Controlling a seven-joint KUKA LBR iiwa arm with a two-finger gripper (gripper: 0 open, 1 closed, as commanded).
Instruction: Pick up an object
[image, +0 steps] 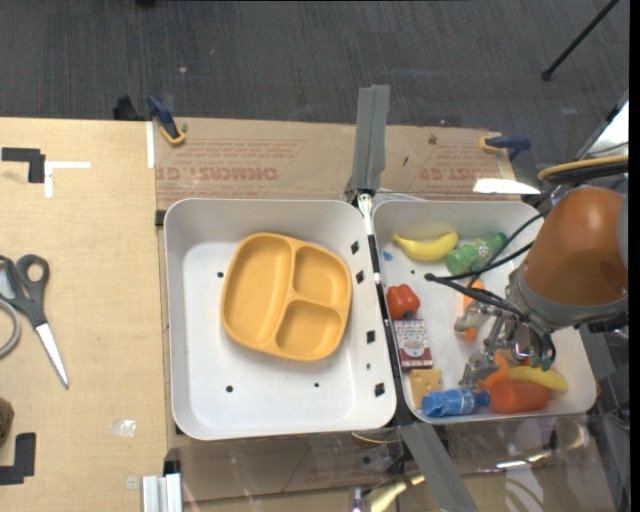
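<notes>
Overhead, we see two white bins side by side. Inside the left bin (190, 300) lies a yellow divided plate (287, 296), near its centre. Over the right bin (390, 215) the arm (580, 250) comes in from three o'clock, its orange band hiding much of that side. We find the gripper (487, 352) low over the clutter toward five o'clock of that bin, and whether its tips are spread or pressed together we cannot tell (cables and metal parts blur together there). Just beside it, at five o'clock, sit an orange object (515, 393) and a small yellow banana (545, 378); a blue crumpled item (452, 402) lies at six o'clock. At twelve o'clock rest a larger banana (425, 244) and a green bottle (475, 252). A red pepper (402, 300) and a red packet (412, 340) lie toward nine o'clock.
</notes>
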